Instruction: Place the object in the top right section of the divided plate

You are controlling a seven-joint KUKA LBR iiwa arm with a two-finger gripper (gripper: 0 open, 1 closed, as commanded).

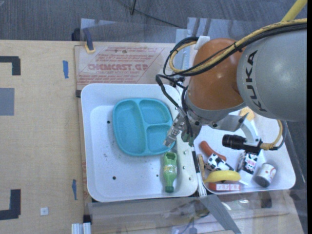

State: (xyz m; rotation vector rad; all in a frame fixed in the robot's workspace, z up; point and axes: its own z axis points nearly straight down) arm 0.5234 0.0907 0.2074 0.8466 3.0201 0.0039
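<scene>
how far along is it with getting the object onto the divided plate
Nothing looks placed yet: the turquoise divided plate has bare sections. The end effector hangs over the plate's right edge, and I can't tell if it holds anything. A green bottle lies in the left bin just below the plate. The placing itself remains.

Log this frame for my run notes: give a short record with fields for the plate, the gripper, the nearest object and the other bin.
plate: teal divided plate in the left bin, sections bare
gripper: gripper over the plate's right edge, nothing seen between its fingers
nearest object: green bottle lying just below the plate
right bin: banana, small can, other small items
</scene>
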